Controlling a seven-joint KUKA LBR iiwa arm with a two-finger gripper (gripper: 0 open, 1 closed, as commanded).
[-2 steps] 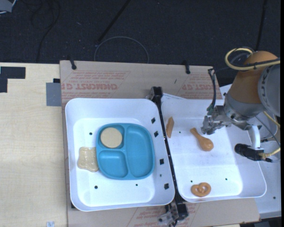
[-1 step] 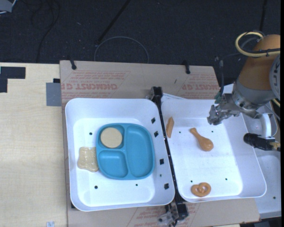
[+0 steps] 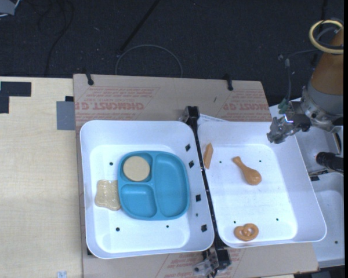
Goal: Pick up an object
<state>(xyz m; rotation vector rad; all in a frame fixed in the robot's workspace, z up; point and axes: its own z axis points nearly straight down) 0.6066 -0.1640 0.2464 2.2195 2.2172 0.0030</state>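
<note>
We are holding the gripper (image 3: pixel 276 133) over the right bin (image 3: pixel 290 155)'s far right corner; whether it is spread we cannot tell. Nothing is picked yet: the drumstick (image 3: pixel 247 171), pretzel (image 3: pixel 246 231) and sausage (image 3: pixel 208 155) are lying untouched, awaiting descent and grasp.

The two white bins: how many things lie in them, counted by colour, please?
Blue: 1, divided plate
Tan: 2, round cookie, toast piece
Orange-brown: 3, stick, drumstick, pretzel
Total: 6
</note>
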